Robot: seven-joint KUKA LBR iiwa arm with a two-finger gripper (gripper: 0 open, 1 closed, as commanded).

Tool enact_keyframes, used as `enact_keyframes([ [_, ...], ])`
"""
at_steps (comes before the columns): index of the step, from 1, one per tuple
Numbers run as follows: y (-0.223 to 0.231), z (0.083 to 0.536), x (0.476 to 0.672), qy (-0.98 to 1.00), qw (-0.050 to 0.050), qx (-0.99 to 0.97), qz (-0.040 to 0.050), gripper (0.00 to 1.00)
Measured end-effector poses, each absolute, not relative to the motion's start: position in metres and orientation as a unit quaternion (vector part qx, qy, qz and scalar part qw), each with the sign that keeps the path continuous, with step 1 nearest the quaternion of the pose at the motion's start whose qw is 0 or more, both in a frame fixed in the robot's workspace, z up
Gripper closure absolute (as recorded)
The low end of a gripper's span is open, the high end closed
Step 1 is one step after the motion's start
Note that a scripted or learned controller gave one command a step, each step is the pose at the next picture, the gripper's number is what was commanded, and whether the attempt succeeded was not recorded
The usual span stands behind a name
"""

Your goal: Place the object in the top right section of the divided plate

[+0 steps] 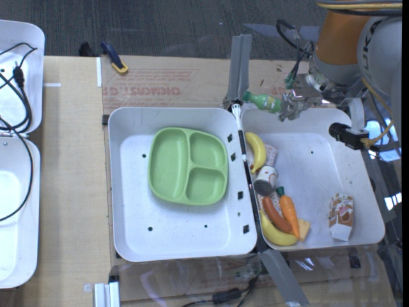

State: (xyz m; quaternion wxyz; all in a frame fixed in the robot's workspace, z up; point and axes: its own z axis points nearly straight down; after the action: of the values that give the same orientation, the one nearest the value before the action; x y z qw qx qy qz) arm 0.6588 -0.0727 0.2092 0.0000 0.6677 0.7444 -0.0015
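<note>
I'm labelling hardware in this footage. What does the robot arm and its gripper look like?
The arm is light grey with rounded casings and a broad orange band above the wrist. Black cables loop around the band and run down to the gripper, a small dark metallic assembly with a green spot on it.

Pale green plate (188,165) in a white bin (128,235); yellow bananas (255,149), orange carrot (289,214), brown-and-white carton (341,216), green bottle (262,100)
</note>
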Motion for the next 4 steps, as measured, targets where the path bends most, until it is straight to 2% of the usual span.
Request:
enact_keyframes([
  [1,-0.004,0.191,0.592,0.802,-0.001,0.597,-0.001,1.0],
  [2,0.039,0.191,0.536,0.79,-0.001,0.614,-0.0014,1.0],
  [3,0.032,0.211,0.478,0.824,-0.001,0.566,-0.0012,1.0],
  [4,0.079,0.19,0.525,0.836,-0.001,0.549,-0.0015,1.0],
])
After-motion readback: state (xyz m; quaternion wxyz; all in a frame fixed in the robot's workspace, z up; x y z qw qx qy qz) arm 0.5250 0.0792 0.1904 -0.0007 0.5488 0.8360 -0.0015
